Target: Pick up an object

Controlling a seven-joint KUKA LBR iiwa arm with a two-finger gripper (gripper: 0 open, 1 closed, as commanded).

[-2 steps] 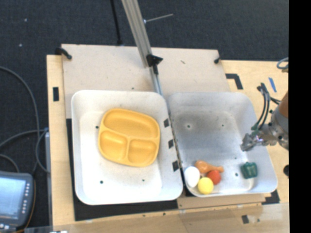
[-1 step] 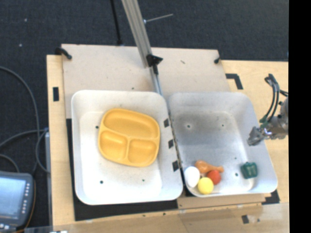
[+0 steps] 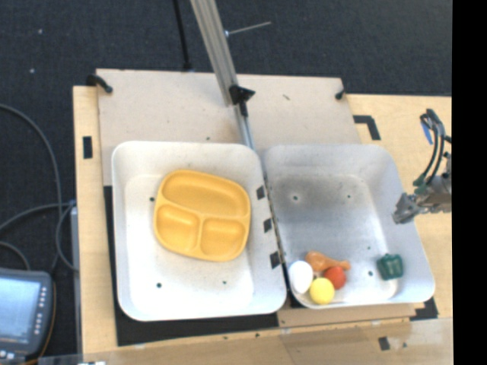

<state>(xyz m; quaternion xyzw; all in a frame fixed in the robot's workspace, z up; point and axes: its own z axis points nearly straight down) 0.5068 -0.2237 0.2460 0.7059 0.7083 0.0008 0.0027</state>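
The right bin [image 3: 327, 158] holds a small heap in its near corner: a white egg-shaped object [image 3: 300, 276], a yellow ball-like fruit [image 3: 322, 290], a red round piece [image 3: 336, 278] and an orange piece [image 3: 327, 263]. A green pepper-like object [image 3: 390, 266] lies apart from them by the right wall. My gripper [image 3: 405, 208] hangs at the right rim of this bin, above and slightly right of the green object, touching nothing that I can see.
A yellow divided plate [image 3: 203, 215] lies in the left bin [image 3: 129, 158]. A slanted aluminium post [image 3: 217, 40] rises behind the bins. Cables [image 3: 434, 147] hang by the arm at the right edge.
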